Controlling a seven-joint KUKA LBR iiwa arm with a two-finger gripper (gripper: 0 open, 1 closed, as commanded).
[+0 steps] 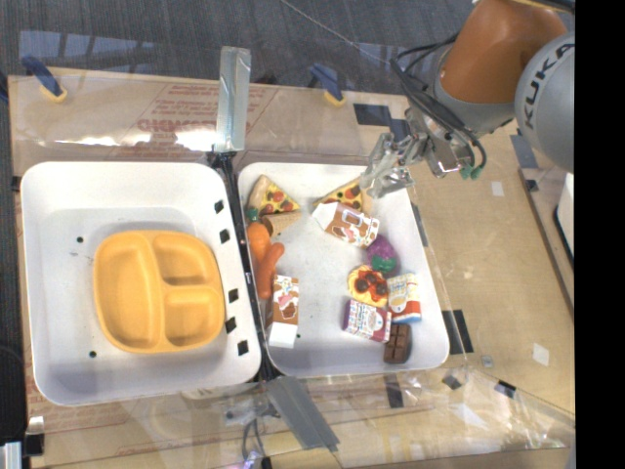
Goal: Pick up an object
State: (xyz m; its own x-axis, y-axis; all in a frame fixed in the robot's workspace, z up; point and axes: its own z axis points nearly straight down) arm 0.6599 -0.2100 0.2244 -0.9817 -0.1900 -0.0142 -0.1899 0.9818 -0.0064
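My gripper hangs over the far right corner of the right bin, open, with nothing between its fingers. Just left of its tips lies a small wedge-shaped toy slice, and below that a small printed carton. Further toy foods lie in this bin: a pizza slice, an orange carrot, purple grapes, a round fruit tart, a pink box, a chocolate bar and a white block.
The left bin holds a yellow divided plate. A grey metal clip stands at the far end of the wall between the bins. The arm's orange band and cables hang over the bench at the upper right.
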